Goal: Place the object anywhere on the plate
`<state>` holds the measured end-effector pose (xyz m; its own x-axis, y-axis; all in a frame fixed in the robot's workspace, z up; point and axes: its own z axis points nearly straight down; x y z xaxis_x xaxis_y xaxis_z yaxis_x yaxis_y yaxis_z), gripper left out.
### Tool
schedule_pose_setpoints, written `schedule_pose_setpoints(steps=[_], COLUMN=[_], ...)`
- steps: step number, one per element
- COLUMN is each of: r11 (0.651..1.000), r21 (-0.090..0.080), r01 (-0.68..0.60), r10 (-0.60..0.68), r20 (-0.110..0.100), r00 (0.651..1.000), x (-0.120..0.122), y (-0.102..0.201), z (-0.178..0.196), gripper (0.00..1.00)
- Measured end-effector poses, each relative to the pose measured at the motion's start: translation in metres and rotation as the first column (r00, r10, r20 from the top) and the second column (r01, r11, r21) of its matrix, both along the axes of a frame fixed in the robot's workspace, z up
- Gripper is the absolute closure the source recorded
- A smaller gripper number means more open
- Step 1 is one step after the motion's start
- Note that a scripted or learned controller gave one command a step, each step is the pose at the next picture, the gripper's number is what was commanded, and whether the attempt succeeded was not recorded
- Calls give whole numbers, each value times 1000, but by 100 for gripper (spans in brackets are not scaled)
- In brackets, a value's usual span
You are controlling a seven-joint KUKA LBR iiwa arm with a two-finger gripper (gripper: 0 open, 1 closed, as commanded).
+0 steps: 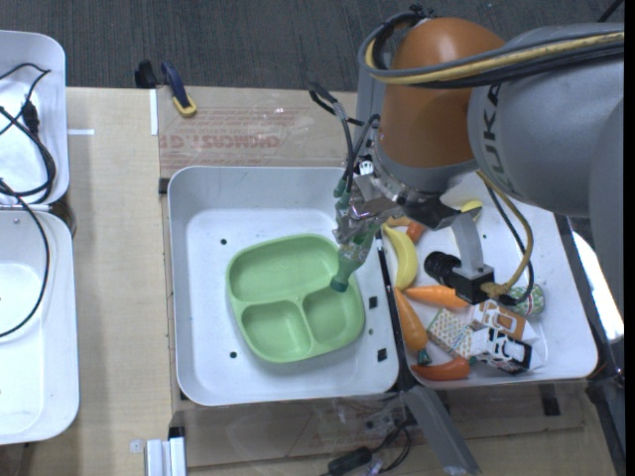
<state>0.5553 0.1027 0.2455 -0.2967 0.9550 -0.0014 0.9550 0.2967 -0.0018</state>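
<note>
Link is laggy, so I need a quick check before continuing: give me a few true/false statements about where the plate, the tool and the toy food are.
1. The green three-compartment plastic plate lies in the left white bin. True.
2. The tool is over the plate's right edge. True.
3. The yellow toy banana lies on the plate. False: it is in the right white bin.
4. The orange toy carrot is in the left bin. False: right bin.
5. The plate is flipped upside down. False: compartments face up.

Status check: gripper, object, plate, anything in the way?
Gripper over the green plate's right edge, shut on a green bottle. Bottle tip at plate rim. Path clear.
</note>
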Motion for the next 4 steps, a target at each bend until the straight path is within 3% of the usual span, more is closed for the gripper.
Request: schedule_pose_setpoints(steps=[1,2,3,4], r11=[1000,997,969,970], r21=[0,0,-2,-6], r01=[0,72,246,244], r10=[0,-72,-246,-244], r20=[0,-3,0,-3], r00=[1000,997,969,970], x=[0,-64,-2,-1], y=[0,-22,-38,-38], z=[0,-56,137,144], gripper=[0,0,0,100])
